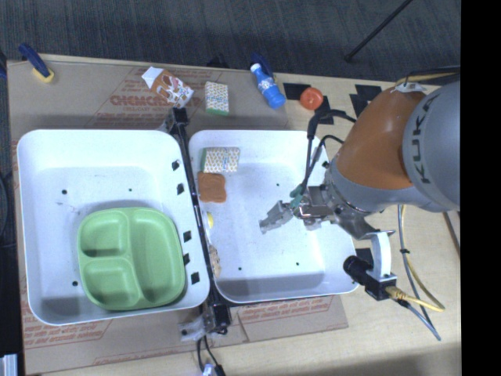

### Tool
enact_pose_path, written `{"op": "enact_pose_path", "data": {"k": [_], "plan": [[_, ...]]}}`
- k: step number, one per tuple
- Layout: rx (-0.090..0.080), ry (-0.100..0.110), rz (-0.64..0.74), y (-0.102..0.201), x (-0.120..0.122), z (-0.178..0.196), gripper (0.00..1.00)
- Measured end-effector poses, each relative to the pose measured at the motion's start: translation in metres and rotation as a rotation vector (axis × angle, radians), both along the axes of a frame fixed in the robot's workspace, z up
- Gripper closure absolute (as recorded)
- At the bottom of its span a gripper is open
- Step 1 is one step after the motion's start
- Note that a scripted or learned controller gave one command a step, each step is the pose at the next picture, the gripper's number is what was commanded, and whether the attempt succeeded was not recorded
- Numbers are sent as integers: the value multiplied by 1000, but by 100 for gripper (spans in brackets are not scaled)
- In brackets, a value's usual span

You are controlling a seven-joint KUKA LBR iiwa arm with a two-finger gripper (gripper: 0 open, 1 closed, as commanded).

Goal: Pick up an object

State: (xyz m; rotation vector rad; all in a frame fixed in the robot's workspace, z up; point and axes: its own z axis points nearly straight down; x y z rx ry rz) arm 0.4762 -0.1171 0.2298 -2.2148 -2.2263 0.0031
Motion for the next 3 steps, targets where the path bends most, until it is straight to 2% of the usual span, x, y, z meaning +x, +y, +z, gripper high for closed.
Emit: {"op": "enact_pose_path", "data": {"k": [3], "plan": [[0, 0, 0, 0, 0, 0, 0]]}}
